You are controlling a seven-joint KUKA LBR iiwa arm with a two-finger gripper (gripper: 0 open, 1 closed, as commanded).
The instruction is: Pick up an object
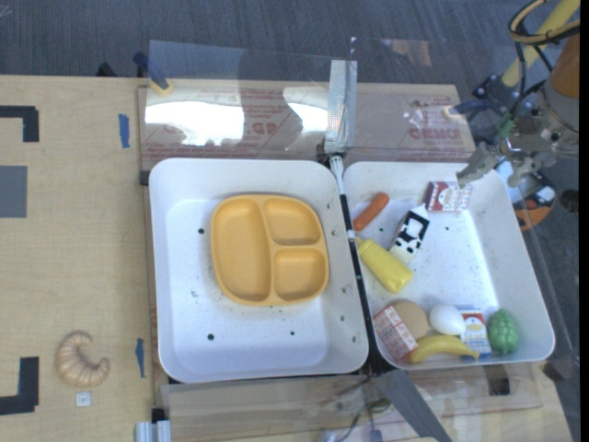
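Note:
My gripper point(498, 168) hovers over the far right corner of the right bin point(521, 247), with its fingers spread open and nothing between them. Just to its left lies a small red and white box point(446, 196). Further in are an orange carrot point(371, 211), a black and white box point(410, 231) and a yellow bottle point(385, 264). Along the near edge sit a bread roll point(403, 325), a white egg point(448, 320), a banana point(442, 346), a small carton point(474, 330) and a green broccoli point(503, 331).
The left bin point(175, 274) holds a yellow divided plate point(270, 248). A croissant point(81, 357) lies on the wooden bench at the near left. A clear plastic panel with a metal post point(341, 99) stands behind the bins. Cables hang at the top right.

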